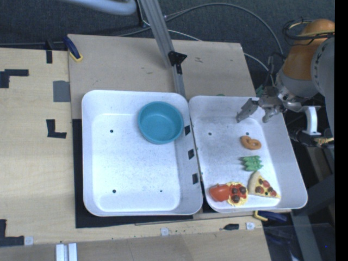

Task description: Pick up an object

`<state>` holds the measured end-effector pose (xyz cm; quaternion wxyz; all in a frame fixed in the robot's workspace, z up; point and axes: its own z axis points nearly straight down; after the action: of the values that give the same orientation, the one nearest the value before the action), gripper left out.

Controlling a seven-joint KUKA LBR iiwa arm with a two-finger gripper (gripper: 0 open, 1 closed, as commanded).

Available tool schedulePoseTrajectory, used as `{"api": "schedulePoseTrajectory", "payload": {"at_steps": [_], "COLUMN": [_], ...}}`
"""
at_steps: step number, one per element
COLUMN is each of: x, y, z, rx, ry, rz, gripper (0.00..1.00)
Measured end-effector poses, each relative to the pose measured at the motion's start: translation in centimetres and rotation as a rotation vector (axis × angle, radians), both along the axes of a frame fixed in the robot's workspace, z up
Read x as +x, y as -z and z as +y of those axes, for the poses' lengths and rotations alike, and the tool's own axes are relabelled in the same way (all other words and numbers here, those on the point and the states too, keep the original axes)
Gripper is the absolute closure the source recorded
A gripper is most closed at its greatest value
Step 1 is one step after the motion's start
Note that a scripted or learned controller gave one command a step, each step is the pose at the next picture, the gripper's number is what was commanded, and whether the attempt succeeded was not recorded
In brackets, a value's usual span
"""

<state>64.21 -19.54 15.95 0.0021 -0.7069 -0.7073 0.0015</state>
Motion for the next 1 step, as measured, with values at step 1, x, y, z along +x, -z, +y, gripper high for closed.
{"api": "schedulePoseTrajectory", "payload": {"at_steps": [1], "x": [0.1], "y": [4.33], "z": [-0.19], "rx": [0.0], "ry": [0.0], "rz": [-0.001], "gripper": [0.0]}}
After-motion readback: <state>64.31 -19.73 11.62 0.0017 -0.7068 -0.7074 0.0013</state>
